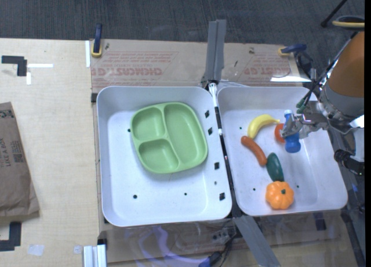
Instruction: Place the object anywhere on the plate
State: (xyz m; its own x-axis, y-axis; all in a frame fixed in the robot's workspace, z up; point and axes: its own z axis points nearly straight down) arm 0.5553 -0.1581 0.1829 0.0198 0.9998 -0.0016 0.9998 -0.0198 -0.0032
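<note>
A light green divided plate [169, 137] lies in the left bin [116, 202]. In the right bin [324, 202] lie a yellow banana [261, 124], a red-orange sausage-shaped piece [254, 149], a dark green vegetable [275, 166] and an orange pumpkin [279, 195]. My gripper [291, 132] hangs low over the right bin's upper right part, just right of the banana. A small red-orange object [280, 133] sits against its left side and a blue piece [293, 144] shows right under it. Whether either one is held cannot be made out.
A grey divider [215, 51] runs between the two bins at the back. A brown paper bag [14, 155] lies on the bench at far left. Clamps [97, 42] hold the cardboard behind the bins. White floor shows around the plate.
</note>
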